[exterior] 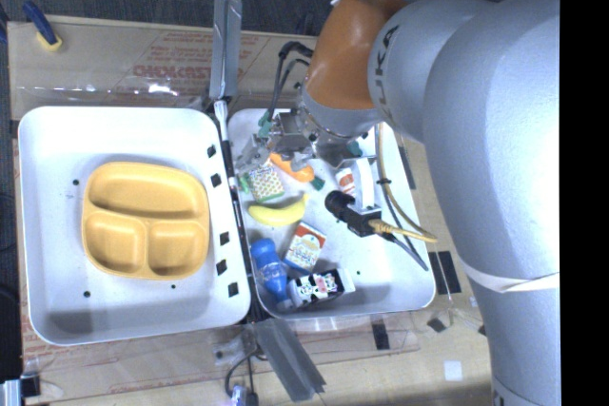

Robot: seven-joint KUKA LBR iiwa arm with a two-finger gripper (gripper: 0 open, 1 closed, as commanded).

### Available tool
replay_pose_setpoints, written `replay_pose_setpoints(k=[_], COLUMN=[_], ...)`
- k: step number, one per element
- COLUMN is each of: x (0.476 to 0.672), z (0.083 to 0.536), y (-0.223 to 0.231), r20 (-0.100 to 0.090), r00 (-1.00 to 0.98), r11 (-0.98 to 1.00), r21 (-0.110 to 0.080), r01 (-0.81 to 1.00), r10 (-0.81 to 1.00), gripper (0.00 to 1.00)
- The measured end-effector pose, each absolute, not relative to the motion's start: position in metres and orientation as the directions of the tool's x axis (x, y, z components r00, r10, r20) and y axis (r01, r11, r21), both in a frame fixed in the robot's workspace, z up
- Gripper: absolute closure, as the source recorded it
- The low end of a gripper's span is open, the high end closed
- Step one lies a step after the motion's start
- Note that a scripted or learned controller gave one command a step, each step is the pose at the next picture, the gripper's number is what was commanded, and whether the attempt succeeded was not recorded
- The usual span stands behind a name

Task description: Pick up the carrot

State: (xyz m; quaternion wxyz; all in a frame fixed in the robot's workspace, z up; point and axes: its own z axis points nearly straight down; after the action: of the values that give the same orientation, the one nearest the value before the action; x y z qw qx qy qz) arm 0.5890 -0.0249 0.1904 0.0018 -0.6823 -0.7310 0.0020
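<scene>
The carrot (293, 170) is in the right bin (404, 295), up in its far half, not far from the wall it shares with the left bin (48, 147). It is short and bright orange, it lies at a slant, and the arm's tooling covers part of it. The pincer (279, 144) hangs right over it, low in the bin at the carrot's far-left end. I cannot tell whether it is apart, together or clamped on anything, or whether it touches the carrot.

Just beside the carrot, on the near left, sits a small green-and-white packet (263, 183). Right below that a yellow banana (277, 213) lies crosswise. To the carrot's right there is a red-and-white packet (346, 181). Closer to the camera sits a small orange-and-white carton (304, 250), then a blue bottle (267, 267) near the dividing wall. A black-and-white item (319, 286) lies at the near edge.

In the left bin, well apart from all this, a yellow divided plate (147, 219) lies flat. The grey arm (476, 138) with its orange band (347, 52) looms over the right side. Both bins rest on the brown surface (114, 52).
</scene>
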Motion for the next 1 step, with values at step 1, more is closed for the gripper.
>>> replay_pose_setpoints(k=[1], x=[0.6017], z=[0.1421], y=[-0.1100], r20=[0.001], r00=[-0.137], r11=[0.137], r21=[-0.005], r01=[0.991], r10=[0.991], gripper=[0.00])
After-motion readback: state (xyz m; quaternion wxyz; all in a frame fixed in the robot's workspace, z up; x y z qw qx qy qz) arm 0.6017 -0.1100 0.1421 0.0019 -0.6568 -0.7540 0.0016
